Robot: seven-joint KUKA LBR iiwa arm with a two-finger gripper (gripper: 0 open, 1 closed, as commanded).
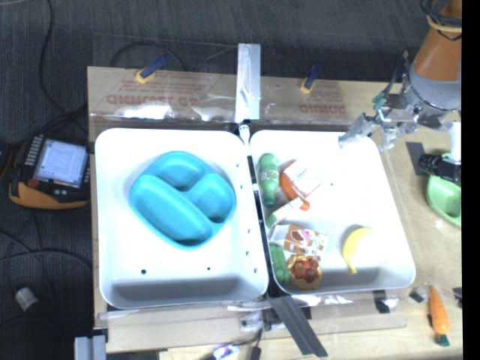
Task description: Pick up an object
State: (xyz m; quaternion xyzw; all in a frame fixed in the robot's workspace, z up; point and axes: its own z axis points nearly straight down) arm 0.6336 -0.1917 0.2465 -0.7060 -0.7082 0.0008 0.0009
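Hovering over far-right corner of right bin (390,193): end effector (369,131), finger opening impossible to tell, nothing visibly held; lying below, near-right: yellow banana (355,247).

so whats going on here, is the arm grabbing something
Not yet. The grey arm reaches in from the right, and its gripper hovers at the far right corner of the right bin, with nothing visibly in it. The right bin's items lie untouched: a banana, an orange carton, a green bottle and some snack packets along its left side. The left bin holds a blue divided tray.
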